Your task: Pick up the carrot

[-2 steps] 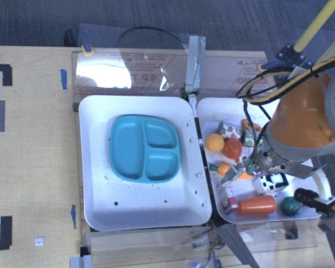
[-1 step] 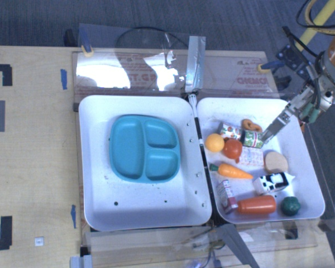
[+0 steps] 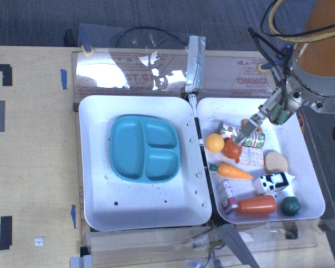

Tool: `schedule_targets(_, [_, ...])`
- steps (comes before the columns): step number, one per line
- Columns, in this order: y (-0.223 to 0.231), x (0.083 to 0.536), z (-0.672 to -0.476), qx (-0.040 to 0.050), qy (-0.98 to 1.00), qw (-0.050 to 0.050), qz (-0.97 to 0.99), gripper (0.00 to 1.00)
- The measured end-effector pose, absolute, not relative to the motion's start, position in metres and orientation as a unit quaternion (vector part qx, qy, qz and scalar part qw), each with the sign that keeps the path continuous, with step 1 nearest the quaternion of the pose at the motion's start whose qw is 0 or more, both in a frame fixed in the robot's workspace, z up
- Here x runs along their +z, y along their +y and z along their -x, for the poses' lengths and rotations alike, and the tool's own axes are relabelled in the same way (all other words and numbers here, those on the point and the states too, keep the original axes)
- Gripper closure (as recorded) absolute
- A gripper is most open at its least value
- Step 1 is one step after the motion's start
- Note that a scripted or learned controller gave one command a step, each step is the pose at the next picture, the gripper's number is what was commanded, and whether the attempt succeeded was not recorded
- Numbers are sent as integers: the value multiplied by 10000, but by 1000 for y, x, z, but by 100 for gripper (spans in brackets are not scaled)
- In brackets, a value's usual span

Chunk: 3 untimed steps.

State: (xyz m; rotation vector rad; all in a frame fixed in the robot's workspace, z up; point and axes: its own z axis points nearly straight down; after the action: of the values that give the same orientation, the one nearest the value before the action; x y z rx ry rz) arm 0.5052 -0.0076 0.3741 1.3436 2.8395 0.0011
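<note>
The carrot (image 3: 235,171) is orange with a small green stub at its left end. It lies flat in the right bin (image 3: 312,166), a little left of that bin's middle, pointing right. My gripper (image 3: 243,137) reaches in slantwise from the upper right. Its tip hangs just above a red tomato (image 3: 232,150), which sits directly behind the carrot. The gripper stands a short way up and slightly right of the carrot, apart from it. Nothing can be seen held in it.
Around the carrot lie an orange ball (image 3: 214,143), a printed can (image 3: 257,140), a tan bread piece (image 3: 276,161), a black-and-white cow toy (image 3: 274,181), a red sausage (image 3: 256,205), a green ball (image 3: 291,206) and a small bottle (image 3: 228,195). The left bin (image 3: 95,194) holds a blue divided plate (image 3: 144,148).
</note>
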Motion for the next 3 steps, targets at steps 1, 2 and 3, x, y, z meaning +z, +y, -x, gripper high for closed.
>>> schedule_targets(1, [-60,268,-487,-4,9438,-5,-3304,0])
schedule_targets(2, [-40,182,-510,-3,9540,-24,-2997,0])
schedule_targets(3, [-95,163,-554,-6,9619,18,-2733,0])
